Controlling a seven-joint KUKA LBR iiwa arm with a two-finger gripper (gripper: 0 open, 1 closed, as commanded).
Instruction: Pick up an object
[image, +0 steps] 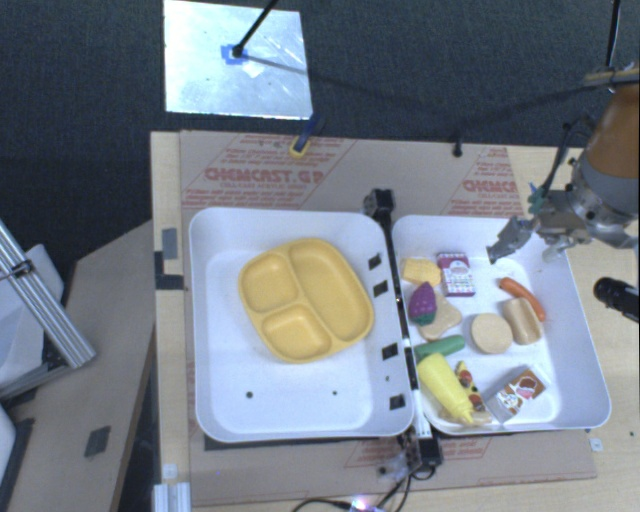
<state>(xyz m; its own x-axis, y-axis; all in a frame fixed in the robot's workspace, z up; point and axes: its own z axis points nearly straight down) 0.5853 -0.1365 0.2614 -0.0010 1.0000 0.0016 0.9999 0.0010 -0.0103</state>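
Observation:
The right bin (585, 345) holds several toy foods: a red-and-white carton (456, 273), a yellow cheese wedge (420, 270), a purple eggplant (423, 299), an orange carrot (520, 294), a tan bread roll (523, 321), a round tan biscuit (490, 333), a green cucumber (440, 347), a yellow corn cob (445, 388) and a small brown packet (514, 392). My gripper (528, 243) hovers over the bin's far right corner, above and behind the carrot. It is open, with nothing between its fingers (503, 244).
The left bin (215, 330) carries a yellow divided plate (305, 298). A black divider (395, 300) runs between the two bins. A shiny metal sheet (238, 60) lies beyond the bench. An aluminium frame (40, 310) stands at the left.

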